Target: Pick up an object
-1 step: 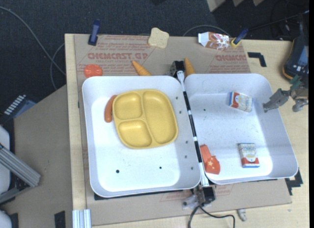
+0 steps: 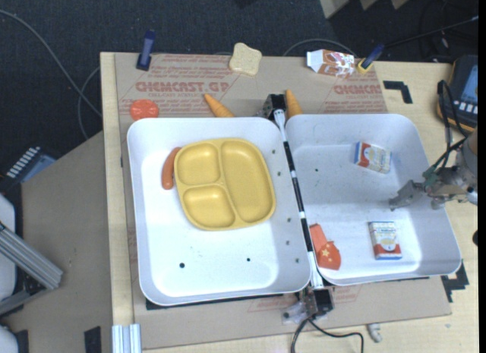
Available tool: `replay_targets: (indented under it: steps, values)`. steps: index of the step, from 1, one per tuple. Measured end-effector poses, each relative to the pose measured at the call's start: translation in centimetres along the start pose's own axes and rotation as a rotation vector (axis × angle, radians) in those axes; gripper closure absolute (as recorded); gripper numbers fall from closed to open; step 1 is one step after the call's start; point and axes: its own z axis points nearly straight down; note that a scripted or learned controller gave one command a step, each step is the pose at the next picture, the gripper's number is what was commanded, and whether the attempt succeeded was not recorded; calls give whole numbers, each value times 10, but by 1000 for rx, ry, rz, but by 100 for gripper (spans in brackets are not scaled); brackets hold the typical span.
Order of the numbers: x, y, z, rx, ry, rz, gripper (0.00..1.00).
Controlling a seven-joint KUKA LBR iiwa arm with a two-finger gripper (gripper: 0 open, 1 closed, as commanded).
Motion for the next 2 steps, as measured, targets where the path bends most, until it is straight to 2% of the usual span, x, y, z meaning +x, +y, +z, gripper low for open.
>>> replay_targets:
  steps: [1,2]
  values:
    - [4,-25,66,-7,3,-3,0]
    - [53,63,54,-5,0,-3,0]
